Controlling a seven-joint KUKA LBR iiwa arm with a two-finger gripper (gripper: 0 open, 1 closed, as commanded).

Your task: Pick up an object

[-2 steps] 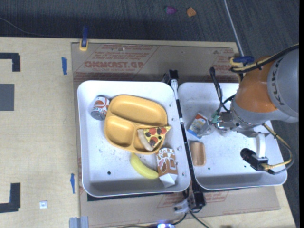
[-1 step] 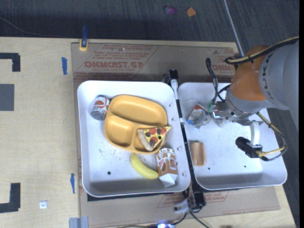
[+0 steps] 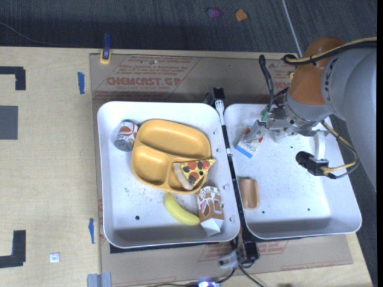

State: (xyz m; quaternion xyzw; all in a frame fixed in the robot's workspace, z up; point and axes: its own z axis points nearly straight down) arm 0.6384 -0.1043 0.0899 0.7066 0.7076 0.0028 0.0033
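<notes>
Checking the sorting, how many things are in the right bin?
2: a brown bun near its left wall, and a white-and-blue packet at the gripper. The arm may hide more.

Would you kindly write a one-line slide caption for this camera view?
Arm's hand over the right bin at a small packet; yellow tray, pizza slice, banana, can in left bin.

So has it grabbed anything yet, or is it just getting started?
Nothing looks lifted yet. The pincer is down in the right bin, next to a small white and blue packet; whether it grips it is unclear. Grasping and raising an object remain. The hot dog lies untouched.
</notes>
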